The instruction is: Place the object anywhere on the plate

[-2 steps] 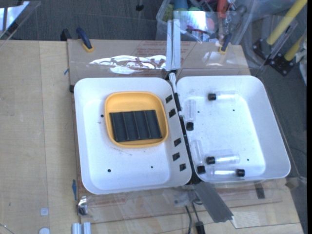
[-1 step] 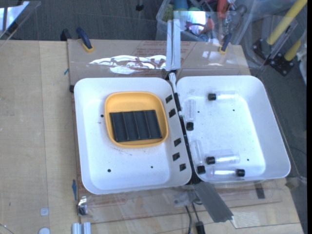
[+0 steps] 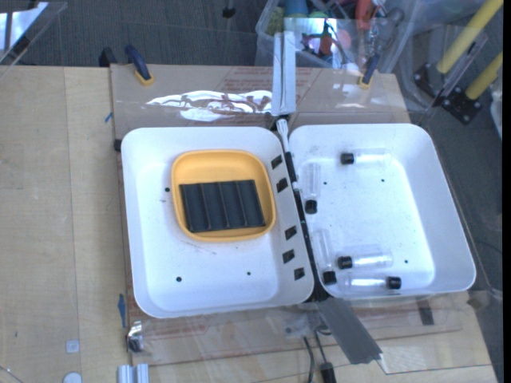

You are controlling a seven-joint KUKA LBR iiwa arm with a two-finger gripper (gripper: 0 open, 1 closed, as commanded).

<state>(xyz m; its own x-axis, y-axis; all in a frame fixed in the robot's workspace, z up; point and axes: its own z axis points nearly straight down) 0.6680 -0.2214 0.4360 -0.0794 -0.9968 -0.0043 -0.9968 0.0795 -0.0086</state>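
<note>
Camera view: two shallow white bins sit side by side on the bench (image 3: 56, 214), their inner walls touching along a seam that carries a row of small black tabs (image 3: 289, 231).

The left bin (image 3: 152, 278) holds a yellow plate (image 3: 185, 170) with rounded corners, set a little above the bin's middle. On the plate lies a dark ribbed block (image 3: 222, 205), flat, with its grooves running up and down. It covers most of the plate's floor, and its lower edge reaches the plate's near rim. The rest of this bin's floor is bare white with a few small dark specks.

The right bin (image 3: 435, 214) holds clear tubes with black caps, all lying down. One tube (image 3: 366, 159) lies near the far wall with its cap to the left. A second tube (image 3: 310, 183) lies along the left wall. A third tube (image 3: 369, 259) and a fourth tube (image 3: 369, 282) lie close together near the front wall, roughly parallel, with their caps at opposite ends. A fifth (image 3: 322, 250) appears to lie just beside them by the left wall, but it is hard to make out.

Beyond the bins stands a clear tub (image 3: 351, 22) of mixed coloured items.

How the jaws stand cannot be told.
</note>
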